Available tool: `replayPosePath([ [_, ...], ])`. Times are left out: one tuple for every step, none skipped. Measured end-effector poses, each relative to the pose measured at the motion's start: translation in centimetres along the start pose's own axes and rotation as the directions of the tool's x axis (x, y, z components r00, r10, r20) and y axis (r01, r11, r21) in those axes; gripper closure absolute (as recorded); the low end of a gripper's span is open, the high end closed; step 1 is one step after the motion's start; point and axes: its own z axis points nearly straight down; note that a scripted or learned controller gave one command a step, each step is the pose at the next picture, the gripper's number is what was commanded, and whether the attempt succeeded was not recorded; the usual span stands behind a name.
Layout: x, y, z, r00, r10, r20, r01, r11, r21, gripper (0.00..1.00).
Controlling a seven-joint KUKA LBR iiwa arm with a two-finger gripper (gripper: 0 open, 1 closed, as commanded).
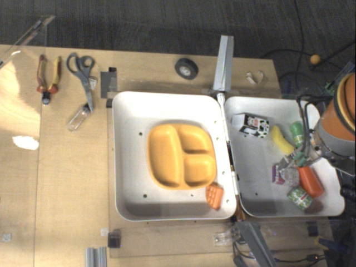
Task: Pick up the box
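No legible text, brand, number or sign on any item. The box in the right bin carries a black-and-white printed pattern, too small to read. The purple-and-white packet beside the orange item shows print marks that cannot be made out. The small green can near the bin's front edge bears a label, also unreadable. Tools on the desk show no markings.

The two-finger gripper hangs over the right shallow white plastic bin. Left of it and further back lies the small black-and-white printed carton box. Far left of it, in the left white bin, sits the yellow three-compartment plastic tray.
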Motion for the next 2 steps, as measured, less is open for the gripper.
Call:
replayPosePath([
  [2.3,1.1,-2.1,0.844,-0.537,0.001,0.537,0.844,-0.001,1.0],
  [5.5,2.7,-7.6,0.837,-0.548,0.002,0.548,0.837,-0.002,1.0],
])
